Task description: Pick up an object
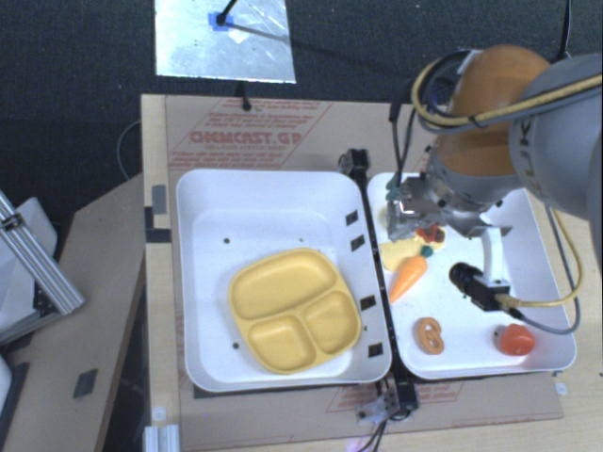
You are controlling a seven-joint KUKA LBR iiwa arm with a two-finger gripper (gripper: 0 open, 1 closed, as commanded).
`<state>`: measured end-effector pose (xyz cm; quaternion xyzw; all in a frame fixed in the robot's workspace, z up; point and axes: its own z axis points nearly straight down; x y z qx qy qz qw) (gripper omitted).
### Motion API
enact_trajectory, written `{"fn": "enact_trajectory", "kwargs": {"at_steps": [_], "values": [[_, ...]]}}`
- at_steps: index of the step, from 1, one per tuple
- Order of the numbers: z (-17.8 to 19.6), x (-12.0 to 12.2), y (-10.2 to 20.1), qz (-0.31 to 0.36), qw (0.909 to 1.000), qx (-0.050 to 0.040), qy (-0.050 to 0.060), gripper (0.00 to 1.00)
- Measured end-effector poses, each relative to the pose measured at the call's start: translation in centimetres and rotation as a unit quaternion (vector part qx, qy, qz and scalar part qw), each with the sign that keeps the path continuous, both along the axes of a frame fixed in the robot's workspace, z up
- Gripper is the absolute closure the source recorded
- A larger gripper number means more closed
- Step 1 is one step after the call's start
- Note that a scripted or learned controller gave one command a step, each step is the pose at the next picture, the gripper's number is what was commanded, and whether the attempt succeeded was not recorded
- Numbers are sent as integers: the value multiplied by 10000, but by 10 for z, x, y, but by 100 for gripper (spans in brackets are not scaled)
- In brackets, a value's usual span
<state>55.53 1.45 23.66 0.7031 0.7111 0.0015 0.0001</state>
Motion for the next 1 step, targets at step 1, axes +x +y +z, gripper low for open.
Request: {"fn": "enact_trajectory", "kwargs": {"at_steps": [1], "values": [[-6, 3, 60, -2, 10000, 0, 4, 100]]}}
